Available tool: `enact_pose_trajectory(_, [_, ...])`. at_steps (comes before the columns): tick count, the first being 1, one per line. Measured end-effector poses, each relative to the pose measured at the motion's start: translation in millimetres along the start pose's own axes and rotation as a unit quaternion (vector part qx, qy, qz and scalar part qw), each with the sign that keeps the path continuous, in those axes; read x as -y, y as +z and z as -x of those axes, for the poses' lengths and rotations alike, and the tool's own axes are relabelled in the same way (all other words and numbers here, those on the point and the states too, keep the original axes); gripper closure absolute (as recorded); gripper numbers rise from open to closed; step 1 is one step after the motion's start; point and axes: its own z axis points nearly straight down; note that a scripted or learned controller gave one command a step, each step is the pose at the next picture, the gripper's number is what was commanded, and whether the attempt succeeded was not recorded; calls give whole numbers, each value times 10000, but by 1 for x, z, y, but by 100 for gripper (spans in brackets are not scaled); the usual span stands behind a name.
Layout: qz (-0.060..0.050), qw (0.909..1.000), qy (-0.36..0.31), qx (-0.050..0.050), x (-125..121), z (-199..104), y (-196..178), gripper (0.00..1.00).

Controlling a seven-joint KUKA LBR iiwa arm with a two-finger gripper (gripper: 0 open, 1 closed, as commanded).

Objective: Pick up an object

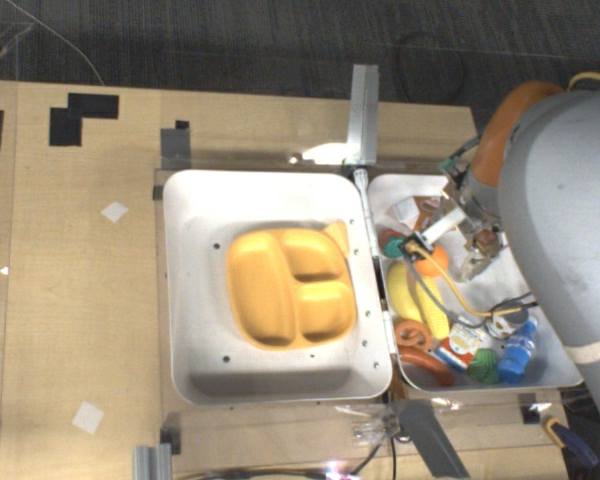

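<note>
1. Claw [458, 230] hangs low over the right bin [550, 373], near its far edge; finger gap cannot be judged; nothing seen gripped.
2. Banana [420, 300], blue bottle [518, 353] lie in that bin.
3. Yellow tray [288, 286] fills the left bin [195, 298] centre.

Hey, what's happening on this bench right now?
A grey robot arm reaches in from the right over the right bin, which is crowded with small items, among them a banana and a blue bottle. Its gripper sits low among them. The left bin holds a yellow divided tray.
</note>
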Motion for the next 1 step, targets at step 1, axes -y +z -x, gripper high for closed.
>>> enact_pose_trajectory(1, [52,9999,-56,-69,0,-5,-13,100])
